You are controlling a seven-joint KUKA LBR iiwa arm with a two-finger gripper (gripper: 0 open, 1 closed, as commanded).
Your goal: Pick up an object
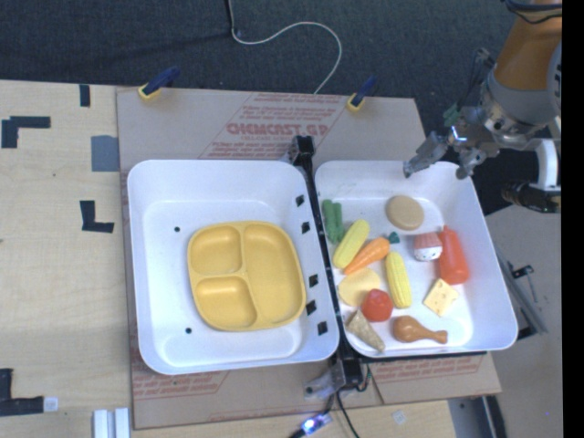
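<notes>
My gripper [440, 170] hangs over the far rim of the right bin [488, 245], fingers spread open with nothing between them. Just in front of it in that bin lies a tan round bun [404, 212]. Further forward lie a red pepper [453, 255], a small white and red piece [425, 245], a corn cob [399, 278], a carrot [369, 254], a yellow squash [351, 243], a green vegetable [332, 219], a cheese wedge [443, 297], a tomato [377, 305] and a chicken drumstick [418, 330].
The left bin [155, 245] holds a yellow divided plate [246, 275]. A black divider with clips [310, 245] runs between the bins. Blue and yellow clamps [160, 82] pin the cardboard at the back. A white cable [283, 33] lies on the dark floor behind.
</notes>
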